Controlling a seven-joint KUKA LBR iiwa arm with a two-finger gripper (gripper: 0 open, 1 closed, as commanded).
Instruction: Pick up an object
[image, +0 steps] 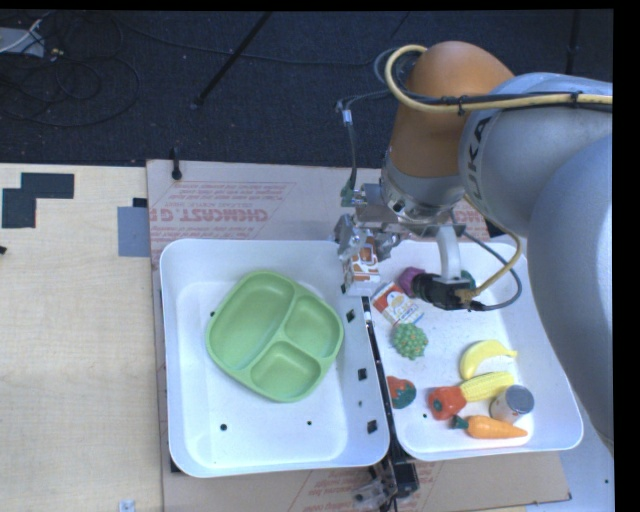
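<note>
My gripper (362, 250) hangs over the far end of the divider between the two white bins, at the left edge of the right bin (545, 330). A small orange and white packet (363, 266) sits between its fingers, and the jaws are shut on it. Just right of it and lower lie a red and white carton (396, 304), a purple piece (411, 278) and a green broccoli (409, 342).
The left bin (190, 400) holds a green divided plate (275, 335). In the right bin's near half lie a banana (487, 355), corn (487, 385), a red pepper (447, 401), a carrot (492, 428), a small can (512, 402) and a red and green piece (401, 392). A black cable (470, 295) loops beside the gripper.
</note>
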